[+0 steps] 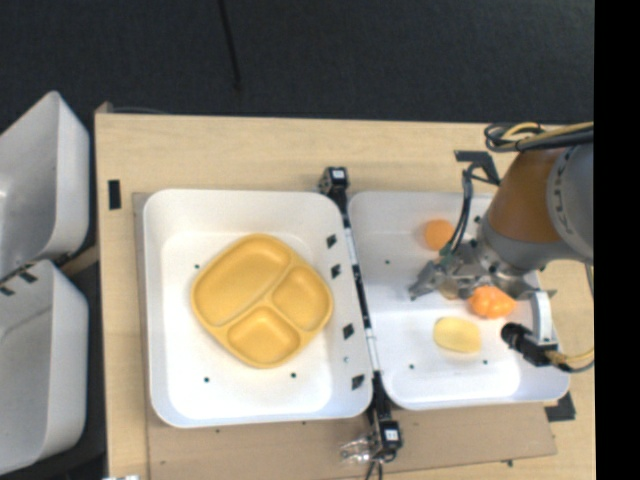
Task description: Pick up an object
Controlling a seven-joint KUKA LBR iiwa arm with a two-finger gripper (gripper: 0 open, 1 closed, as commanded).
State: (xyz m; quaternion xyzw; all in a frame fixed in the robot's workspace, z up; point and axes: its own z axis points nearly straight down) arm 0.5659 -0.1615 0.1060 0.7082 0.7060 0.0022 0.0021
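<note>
My arm is in from the right and low over the right bin (400, 383). My pincer (447, 280) sits in the bin's middle, among three small objects. Whether it is released or clenched I cannot tell; the wrist hides the tips.

Objects: an orange ball (437, 233) near the far wall, apart from my pincer. A second orange piece (490, 302) lies just beside the wrist, partly covered by it. A pale yellow piece (457, 335) lies nearer the camera, close to my pincer but not touching as far as I can see.

The left bin (160, 388) holds a yellow tray (262, 299), well apart.

Step judged: approach, no grasp shown. Next move calls for centring over one piece, probably the yellow one, then descending.
</note>
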